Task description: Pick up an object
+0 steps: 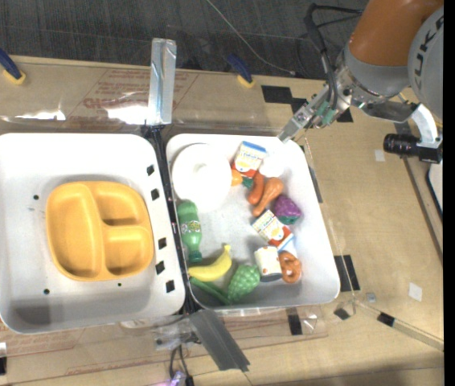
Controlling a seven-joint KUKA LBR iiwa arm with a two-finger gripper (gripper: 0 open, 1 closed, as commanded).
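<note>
Two bins; right bin (316, 215) has the toy food. Gripper (306, 121) hovers just past its far right corner, can't tell its state. I'd go for the carrot (264, 193), mid-bin: probably light hard plastic, maybe slippery, so pinch its middle.

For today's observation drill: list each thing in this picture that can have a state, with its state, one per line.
gripper: above the right bin's far rim, holding nothing
yellow tray: flat in the left bin, compartments bare
white plate: flat in the right bin
banana: lying against the green bottle
carrot: lying among the toys
</note>
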